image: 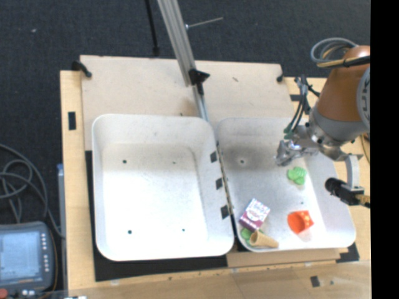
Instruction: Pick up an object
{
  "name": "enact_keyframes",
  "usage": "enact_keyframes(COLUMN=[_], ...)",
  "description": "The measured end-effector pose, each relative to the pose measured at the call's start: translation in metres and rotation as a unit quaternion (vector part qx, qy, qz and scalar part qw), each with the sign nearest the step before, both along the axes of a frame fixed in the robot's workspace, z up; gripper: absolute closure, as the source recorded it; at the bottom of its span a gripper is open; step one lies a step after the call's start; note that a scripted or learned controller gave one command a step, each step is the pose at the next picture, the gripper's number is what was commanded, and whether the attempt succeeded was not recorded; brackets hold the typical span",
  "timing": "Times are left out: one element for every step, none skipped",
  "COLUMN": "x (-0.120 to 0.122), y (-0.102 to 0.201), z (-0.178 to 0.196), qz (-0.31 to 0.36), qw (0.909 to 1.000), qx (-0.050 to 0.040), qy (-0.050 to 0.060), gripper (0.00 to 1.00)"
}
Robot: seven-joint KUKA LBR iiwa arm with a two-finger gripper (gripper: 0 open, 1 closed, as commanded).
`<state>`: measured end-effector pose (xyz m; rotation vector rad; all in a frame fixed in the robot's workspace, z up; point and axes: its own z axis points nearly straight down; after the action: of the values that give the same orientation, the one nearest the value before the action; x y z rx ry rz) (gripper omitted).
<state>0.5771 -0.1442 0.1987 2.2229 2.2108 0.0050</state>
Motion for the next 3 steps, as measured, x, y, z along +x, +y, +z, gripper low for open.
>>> enact_keyframes(x=[0.001, 0.008, 0.019], y=[-0.001, 0.052, 0.098], z=[0.031, 0.03, 0.04], qz=[0.004, 0.006, 0.006], qw=[1.0, 1.0, 1.0], qx=[0.0006, 0.0019, 0.0017], qy=[0.001, 0.003, 0.002], gripper=[1.0, 1.0, 1.0])
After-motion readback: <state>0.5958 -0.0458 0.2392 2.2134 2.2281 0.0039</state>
